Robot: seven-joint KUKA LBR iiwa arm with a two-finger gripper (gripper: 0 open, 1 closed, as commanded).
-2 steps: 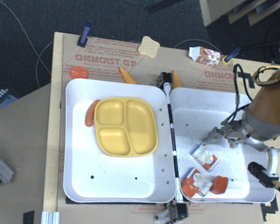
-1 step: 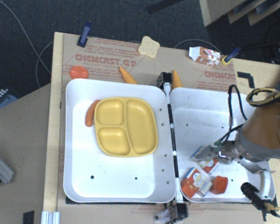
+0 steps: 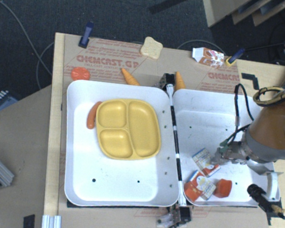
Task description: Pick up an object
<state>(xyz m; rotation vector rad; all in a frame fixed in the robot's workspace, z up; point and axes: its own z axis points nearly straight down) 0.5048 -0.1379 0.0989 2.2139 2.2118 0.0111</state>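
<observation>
In the right bin (image 3: 209, 113), near its front, lie a small white-and-red packet (image 3: 205, 162), an orange-and-white packet (image 3: 198, 187) and a red piece (image 3: 223, 187). My gripper (image 3: 223, 152) hangs low just right of the upper packet, at the end of the grey arm with its orange band (image 3: 276, 126). Its tip is close to that packet, but whether they touch is unclear. In the left bin (image 3: 119, 185) a yellow divided plate (image 3: 128, 128) rests with a red sausage (image 3: 91, 116) along its left side.
Behind the bins on the cardboard lie a bread slice (image 3: 151, 47), a carrot (image 3: 130, 77), a red disc (image 3: 79, 73), a blue item (image 3: 85, 34) and a printed packet (image 3: 209, 56). A black cable (image 3: 236, 109) loops over the right bin beside the arm.
</observation>
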